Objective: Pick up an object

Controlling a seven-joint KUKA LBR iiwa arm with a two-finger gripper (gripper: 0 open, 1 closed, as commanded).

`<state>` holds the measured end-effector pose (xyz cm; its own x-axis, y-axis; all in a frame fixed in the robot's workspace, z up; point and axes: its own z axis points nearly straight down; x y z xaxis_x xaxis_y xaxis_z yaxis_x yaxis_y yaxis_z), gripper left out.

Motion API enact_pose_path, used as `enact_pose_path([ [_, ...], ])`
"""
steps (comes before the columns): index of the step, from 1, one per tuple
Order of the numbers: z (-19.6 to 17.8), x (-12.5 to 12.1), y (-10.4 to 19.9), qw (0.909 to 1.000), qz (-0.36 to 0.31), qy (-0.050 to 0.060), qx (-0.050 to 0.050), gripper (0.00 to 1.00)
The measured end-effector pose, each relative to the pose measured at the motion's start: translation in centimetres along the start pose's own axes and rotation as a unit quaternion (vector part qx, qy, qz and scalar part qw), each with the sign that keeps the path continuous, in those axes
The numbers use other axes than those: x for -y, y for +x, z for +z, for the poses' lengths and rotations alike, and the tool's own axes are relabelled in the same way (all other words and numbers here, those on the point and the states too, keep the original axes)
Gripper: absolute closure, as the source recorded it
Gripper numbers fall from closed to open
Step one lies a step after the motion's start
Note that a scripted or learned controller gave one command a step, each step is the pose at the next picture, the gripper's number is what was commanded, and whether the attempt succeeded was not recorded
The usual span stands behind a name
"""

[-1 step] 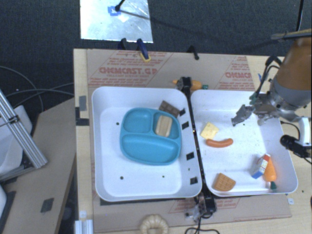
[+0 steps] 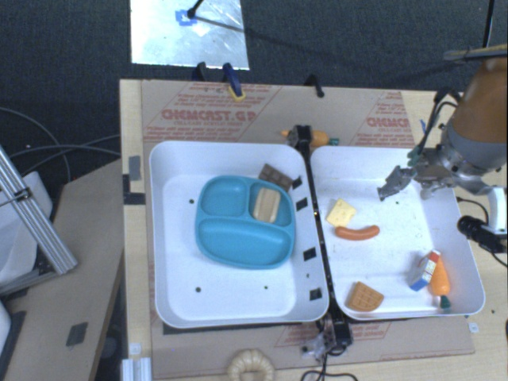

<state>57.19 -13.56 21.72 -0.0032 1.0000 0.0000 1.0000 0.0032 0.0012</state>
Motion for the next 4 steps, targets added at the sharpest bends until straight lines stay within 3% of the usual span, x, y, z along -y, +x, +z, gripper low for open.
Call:
enact_pose_path([
  [2,10.5,1.4,-0.2,1.0000,0.001,0.003,0.000,0.00],
  [3,13.4,1.4,-0.1,1.0000,0.001,0.001,0.000,0.00],
  [4,12.2,1.3,-0.2,1.0000,0.001,-0.001,0.000,1.00],
])
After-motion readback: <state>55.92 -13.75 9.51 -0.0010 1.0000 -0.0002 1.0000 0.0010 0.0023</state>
